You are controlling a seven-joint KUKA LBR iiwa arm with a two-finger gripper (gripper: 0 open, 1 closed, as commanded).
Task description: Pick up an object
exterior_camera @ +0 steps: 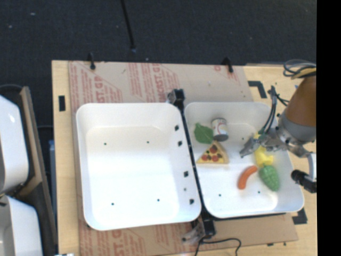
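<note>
The right bin [287, 199] holds several toy items. A green leafy piece [203, 133] lies by a small silver can [219, 128], with a pizza slice [213, 154] just in front of them. Further right are an orange sausage-like piece [246, 176], a yellow piece [263, 157] and a bumpy green piece [270, 177]. My gripper [254, 144] hangs low over the bin's right half, at the upper left edge of the yellow piece. The arm's orange band [303, 103] rises behind it. Nothing shows held in the gripper.
The left bin [85, 143] lies beside the right one, with a black clip-studded divider [185, 148] where they meet. Both rest on a cardboard-covered bench [122, 81]. Cables [274, 105] run near the arm at the right bin's far corner.
</note>
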